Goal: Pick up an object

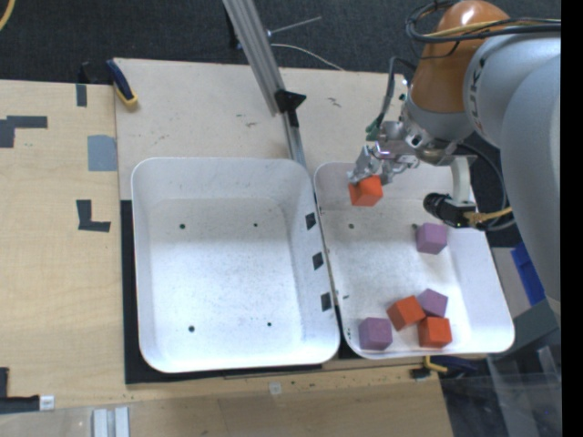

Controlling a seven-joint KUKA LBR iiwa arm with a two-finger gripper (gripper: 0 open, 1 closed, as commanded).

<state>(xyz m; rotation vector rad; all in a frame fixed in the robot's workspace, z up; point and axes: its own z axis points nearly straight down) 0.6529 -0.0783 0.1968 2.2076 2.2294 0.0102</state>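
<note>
Gripper (372,177) clamped on orange cube (366,191), lifted over right bin (474,335) far-left corner. No readable labels or writing anywhere.

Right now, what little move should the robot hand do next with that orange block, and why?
Probably lift straight up a little. The gripper sits right above the orange block at the far end of the right bin, and the block seems to hang at its fingertips, though the grip is hard to see. A small lift would show whether it really holds, and keep it away from the bin's wall.
</note>
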